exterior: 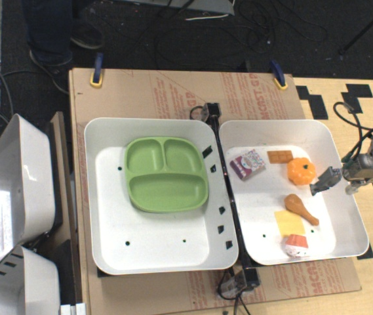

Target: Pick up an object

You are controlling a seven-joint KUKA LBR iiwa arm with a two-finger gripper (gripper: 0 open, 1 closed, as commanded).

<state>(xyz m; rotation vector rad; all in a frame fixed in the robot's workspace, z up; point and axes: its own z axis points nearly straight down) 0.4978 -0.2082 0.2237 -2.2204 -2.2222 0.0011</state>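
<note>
end effector (pixel 333 178) over right bin's (pixel 343 195) edge, beside the orange (pixel 301 171); grip state unclear | small items clustered within reach; green plate (pixel 166 174) alone in left bin (pixel 107 241)

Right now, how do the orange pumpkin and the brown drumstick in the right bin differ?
The orange pumpkin is round and bright orange; the brown drumstick is long, narrow and brown. The pumpkin sits farther back in the right bin, nearer the gripper; the drumstick lies slantwise in front of it. Both lie apart from the other items.
</note>
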